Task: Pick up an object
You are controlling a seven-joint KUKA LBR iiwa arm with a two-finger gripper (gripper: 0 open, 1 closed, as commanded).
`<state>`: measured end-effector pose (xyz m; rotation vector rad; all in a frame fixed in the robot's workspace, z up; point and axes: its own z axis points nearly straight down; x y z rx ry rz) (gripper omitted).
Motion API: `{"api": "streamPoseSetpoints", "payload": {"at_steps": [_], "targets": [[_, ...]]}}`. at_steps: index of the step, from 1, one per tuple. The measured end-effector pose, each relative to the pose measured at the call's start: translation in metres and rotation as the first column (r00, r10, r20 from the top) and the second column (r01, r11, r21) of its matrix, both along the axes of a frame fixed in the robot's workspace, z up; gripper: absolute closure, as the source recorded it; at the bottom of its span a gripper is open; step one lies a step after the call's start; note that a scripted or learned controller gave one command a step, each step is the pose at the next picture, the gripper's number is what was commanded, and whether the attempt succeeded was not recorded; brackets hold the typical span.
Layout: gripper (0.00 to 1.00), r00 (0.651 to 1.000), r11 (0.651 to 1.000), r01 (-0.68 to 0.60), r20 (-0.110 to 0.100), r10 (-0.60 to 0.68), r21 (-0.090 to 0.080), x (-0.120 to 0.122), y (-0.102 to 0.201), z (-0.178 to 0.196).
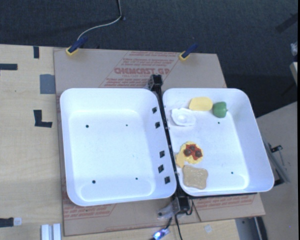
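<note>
Now, landmark: the right bin (240, 149), a shallow white tray on the counter (15, 149); every place below is given from it.
Left bin (110, 149): touching the right bin's left wall, the two joined along a seam with small black clips (162, 154).
Yellow lump (200, 104): inside the right bin, at its far wall, near the middle of that wall.
Green lump (219, 109): inside the right bin, just beside the yellow lump on the side toward the bin's far right corner; whether the two touch I cannot tell.
White piece (182, 117): inside the right bin, by its left wall in the far half, hard to make out against the white floor.
Yellow flat piece with red and dark spots (190, 153): inside the right bin, by its left wall in the near half.
Tan slice (195, 177): inside the right bin, at its near left corner, just beside the spotted yellow piece.
Cardboard sheet (140, 71): under the right bin and its neighbour, with red lettering beyond the far walls.
Clamps (188, 50): blue and yellow, on the sheet's far edge, beyond the right bin.
Pincer: its state cannot be told.
</note>
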<state>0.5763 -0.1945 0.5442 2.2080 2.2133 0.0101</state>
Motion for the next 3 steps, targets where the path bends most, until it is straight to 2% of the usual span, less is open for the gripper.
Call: {"api": "streamPoseSetpoints", "payload": {"at_steps": [1,2,3], "targets": [[1.00,1.000,1.000,0.001,-0.013,-0.001,0.003,0.077,-0.030,-0.011],[1.00,1.000,1.000,0.002,-0.030,-0.002,0.010,0.068,-0.028,-0.279],[1.00,1.000,1.000,0.002,-0.008,-0.002,0.003,0.052,-0.029,-0.172]]}}
